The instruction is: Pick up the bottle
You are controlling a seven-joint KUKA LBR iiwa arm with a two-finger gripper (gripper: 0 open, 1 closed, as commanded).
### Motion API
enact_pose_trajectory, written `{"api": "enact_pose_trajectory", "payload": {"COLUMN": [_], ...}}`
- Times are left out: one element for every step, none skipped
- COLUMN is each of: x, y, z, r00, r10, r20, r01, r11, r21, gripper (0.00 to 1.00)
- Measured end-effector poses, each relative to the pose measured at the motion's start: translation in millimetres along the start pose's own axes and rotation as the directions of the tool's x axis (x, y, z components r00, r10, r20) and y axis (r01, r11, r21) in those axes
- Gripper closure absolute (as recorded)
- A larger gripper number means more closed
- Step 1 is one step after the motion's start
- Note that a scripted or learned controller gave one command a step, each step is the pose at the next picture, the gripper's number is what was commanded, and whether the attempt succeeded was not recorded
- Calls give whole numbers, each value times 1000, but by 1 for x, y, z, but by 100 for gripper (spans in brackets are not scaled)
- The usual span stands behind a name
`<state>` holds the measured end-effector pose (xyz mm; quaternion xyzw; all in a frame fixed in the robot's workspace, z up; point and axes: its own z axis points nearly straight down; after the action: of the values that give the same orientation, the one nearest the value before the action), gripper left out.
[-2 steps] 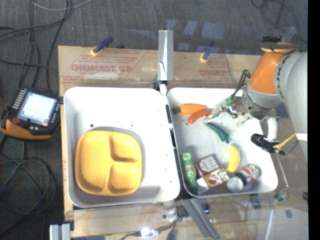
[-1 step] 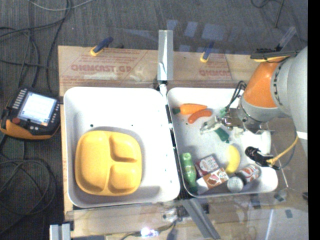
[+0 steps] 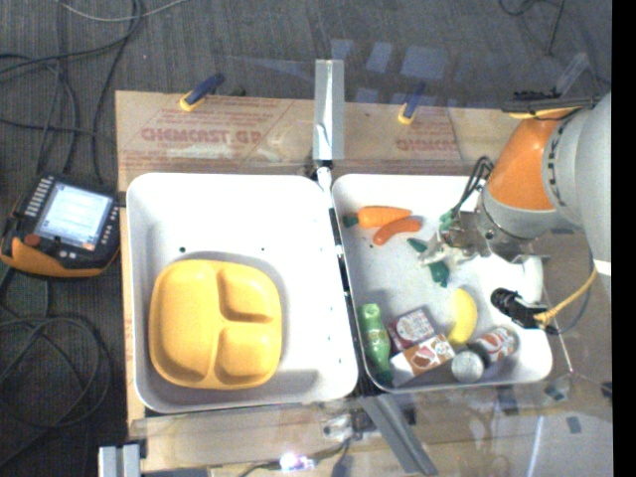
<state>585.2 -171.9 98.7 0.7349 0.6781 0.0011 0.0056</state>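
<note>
The green bottle [image 3: 375, 334] lies at the near left edge of the right bin [image 3: 348, 266], beside a red carton [image 3: 422, 351] and a can [image 3: 492, 346]. A lemon [image 3: 463, 315] lies just behind. Farther back, the end effector [image 3: 444, 251] hovers over the bin's middle; its opening cannot be told. Two carrots [image 3: 388, 222] lie beyond.

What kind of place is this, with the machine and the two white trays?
Probably a robotics lab or test bench. A grey and orange arm reaches over two white bins, toy food and a green bottle lie in one, and a handheld control screen with cables rests on the floor.
</note>
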Motion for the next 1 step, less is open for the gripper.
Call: {"api": "enact_pose_trajectory", "payload": {"x": [56], "y": [24], "z": [-123], "r00": [1000], "r10": [31], "r20": [-3], "r01": [-31], "r11": [999], "r21": [10], "gripper": [100]}}
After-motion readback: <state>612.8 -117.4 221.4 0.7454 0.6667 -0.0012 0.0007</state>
